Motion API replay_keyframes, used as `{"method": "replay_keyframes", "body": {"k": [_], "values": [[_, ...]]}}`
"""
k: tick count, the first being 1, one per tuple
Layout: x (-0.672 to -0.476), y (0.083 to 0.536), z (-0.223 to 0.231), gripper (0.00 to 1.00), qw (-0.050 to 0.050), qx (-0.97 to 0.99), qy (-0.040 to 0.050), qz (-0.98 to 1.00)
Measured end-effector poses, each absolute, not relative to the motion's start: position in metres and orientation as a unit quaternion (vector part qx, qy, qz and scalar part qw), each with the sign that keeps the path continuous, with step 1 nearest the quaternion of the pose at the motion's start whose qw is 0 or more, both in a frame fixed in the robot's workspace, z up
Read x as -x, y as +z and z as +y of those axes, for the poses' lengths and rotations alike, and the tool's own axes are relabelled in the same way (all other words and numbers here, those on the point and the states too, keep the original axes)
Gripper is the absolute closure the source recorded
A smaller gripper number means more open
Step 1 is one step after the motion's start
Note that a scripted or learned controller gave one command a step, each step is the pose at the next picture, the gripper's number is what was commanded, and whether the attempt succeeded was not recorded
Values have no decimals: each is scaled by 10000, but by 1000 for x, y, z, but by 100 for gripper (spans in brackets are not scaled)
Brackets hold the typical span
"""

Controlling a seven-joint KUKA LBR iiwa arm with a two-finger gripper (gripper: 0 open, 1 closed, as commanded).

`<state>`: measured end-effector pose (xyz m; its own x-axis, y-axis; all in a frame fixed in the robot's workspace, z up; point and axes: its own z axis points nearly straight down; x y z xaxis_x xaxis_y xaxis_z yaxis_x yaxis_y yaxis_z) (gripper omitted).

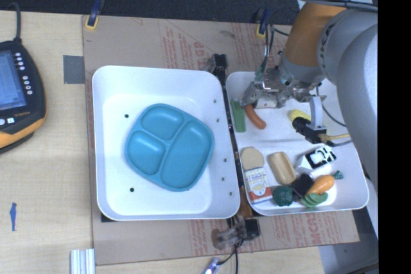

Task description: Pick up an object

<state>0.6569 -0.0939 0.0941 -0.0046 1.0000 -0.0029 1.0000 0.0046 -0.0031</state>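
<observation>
We see the gripper (257,97) low in the right bin (359,201) above an orange sausage (255,117), its grasp impossible to tell.

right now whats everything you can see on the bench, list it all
left bin: 1, white, left half of the bench
divided plate: 1, blue, three sections, middle of the left bin
right bin: 1, white, beside the left bin
green stick: 1, green, right bin's left edge
sausage: 1, orange-red, next to the green stick
yellow item: 1, yellow, upper right bin
bread-like pieces: 2, tan, lower middle of the right bin
carrot: 1, orange, lower right corner
handheld controller: 1, black and orange, bench's left edge
arm: 1, grey with orange band, over the right bin
claw: 1, dark, above the sausage
</observation>
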Motion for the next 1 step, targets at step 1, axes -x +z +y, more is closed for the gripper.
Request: {"method": "replay_keyframes", "body": {"k": [1], "values": [[-657, 94, -94, 0, 3, 7057, 20, -7085]]}}
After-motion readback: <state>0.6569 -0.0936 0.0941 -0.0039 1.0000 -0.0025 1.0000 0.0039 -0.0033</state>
